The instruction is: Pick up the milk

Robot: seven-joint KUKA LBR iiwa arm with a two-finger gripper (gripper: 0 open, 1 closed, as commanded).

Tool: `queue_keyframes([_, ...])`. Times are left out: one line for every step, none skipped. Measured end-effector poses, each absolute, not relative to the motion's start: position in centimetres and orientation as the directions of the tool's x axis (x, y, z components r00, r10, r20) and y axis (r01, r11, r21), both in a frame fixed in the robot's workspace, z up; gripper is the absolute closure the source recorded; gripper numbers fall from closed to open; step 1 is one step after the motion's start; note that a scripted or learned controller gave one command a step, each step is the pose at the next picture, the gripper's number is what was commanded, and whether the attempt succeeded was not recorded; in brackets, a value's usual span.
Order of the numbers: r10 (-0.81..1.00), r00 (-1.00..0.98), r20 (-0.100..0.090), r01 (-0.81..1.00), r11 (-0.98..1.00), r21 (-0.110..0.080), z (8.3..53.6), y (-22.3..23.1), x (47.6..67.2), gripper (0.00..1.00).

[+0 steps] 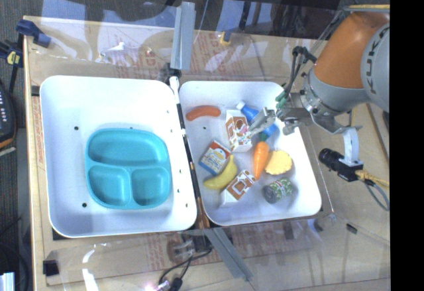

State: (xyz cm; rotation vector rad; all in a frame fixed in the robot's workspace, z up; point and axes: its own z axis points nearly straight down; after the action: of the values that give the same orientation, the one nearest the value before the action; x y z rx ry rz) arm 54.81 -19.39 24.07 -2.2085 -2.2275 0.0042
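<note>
1. Camera view puts my gripper (265,122) low in the right bin (301,207), and I cannot tell how it is set.
2. Just beside my hand, toward the left bin (53,150), stands the milk carton (237,130), close enough that I cannot tell if we touch.
3. Below my hand lie a carrot (260,159) and a yellow chip (279,162); further down sit a can (278,190), a banana (222,177) and two small cartons (214,157) (240,185).
4. A sausage (203,112) lies past the milk.
5. Well apart from me, the left bin holds a blue divided tray (127,167).
</note>
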Motion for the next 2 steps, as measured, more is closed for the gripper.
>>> queue_keyframes([0.994,-0.110,0.003,0.994,0.110,-0.005,18.1,-18.3,57.8,0.00])
queue_keyframes([0.995,0.101,0.002,0.995,-0.101,-0.004,9.2,-20.7,62.6,0.00])
